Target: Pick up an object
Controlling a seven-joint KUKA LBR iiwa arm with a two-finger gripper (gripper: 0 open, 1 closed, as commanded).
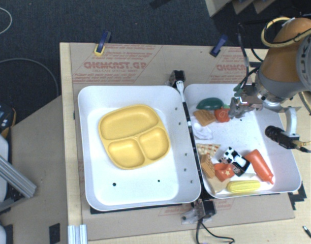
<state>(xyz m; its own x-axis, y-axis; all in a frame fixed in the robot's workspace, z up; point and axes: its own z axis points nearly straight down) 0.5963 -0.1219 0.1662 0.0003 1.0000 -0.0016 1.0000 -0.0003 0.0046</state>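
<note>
The right bin point(282, 151) holds several toy foods. At its far left lie a green piece point(211, 104), a tan slice point(203, 118) and a small red piece point(222, 115). My gripper point(238, 109) is low in the far part of this bin, just right of the small red piece and close to it. Whether it touches that piece is unclear. Nearer the front lie a black-and-white toy point(235, 159), an orange-red bottle shape point(260, 165), a red piece point(223, 172) and a yellow corn cob point(243, 186).
The left bin point(89, 151) carries a yellow divided plate point(133, 135). A white crumpled item point(202, 132) and a tan waffle-like piece point(208, 149) lie along the right bin's left wall. The arm comes in from the upper right.
</note>
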